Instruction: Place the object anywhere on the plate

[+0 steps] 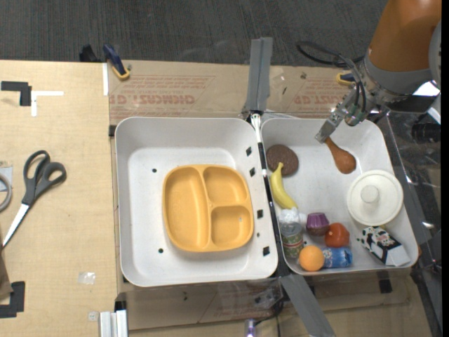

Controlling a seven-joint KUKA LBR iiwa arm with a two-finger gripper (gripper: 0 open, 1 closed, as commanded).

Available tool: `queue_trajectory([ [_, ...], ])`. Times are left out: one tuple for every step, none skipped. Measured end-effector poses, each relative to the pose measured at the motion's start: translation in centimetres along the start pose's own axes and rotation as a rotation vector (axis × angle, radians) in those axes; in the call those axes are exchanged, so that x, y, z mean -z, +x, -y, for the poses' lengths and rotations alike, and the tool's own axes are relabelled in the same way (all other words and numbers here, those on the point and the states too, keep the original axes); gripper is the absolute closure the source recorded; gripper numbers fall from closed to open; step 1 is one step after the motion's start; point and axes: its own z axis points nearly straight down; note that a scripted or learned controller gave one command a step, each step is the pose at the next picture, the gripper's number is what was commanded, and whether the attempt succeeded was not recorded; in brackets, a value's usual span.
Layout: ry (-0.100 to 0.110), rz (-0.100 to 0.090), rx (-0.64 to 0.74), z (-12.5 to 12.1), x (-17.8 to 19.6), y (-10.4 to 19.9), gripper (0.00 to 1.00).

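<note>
The plate (pixel 208 208) lies in the middle of the left bin (pixel 133 188). It is a yellow-orange, rounded-square plate split into three compartments: one long section down its left side and two smaller ones stacked on its right. Nothing lies on it.

The right bin (pixel 396 146) holds the loose things. A round dark brown cookie (pixel 282 159) sits near its left wall, with a yellow banana (pixel 281 188) just below it, touching or almost touching it. A wooden spoon (pixel 339 153) lies tilted in the upper part of the bin, its brown bowl toward the lower right. Below that stands a white lidded bowl (pixel 374 196). Along the bin's lower edge cluster a small can (pixel 292 239), a purple toy (pixel 317 223), a red tomato (pixel 337 234), an orange (pixel 311 258), a blue item (pixel 340 258) and a black-and-white carton (pixel 382 244).

The gripper (pixel 351 112) hangs over the upper rim of the right bin, just above the spoon's handle end. Whether its fingers are spread or pressed together cannot be told from here, and nothing is seen between them.

On the wooden surface (pixel 63 258) to the left lie scissors (pixel 34 184).
</note>
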Motion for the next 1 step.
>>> queue_trajectory([
  [0.001,-0.003,-0.035,-4.56,-6.7,9.52,1.0],
])
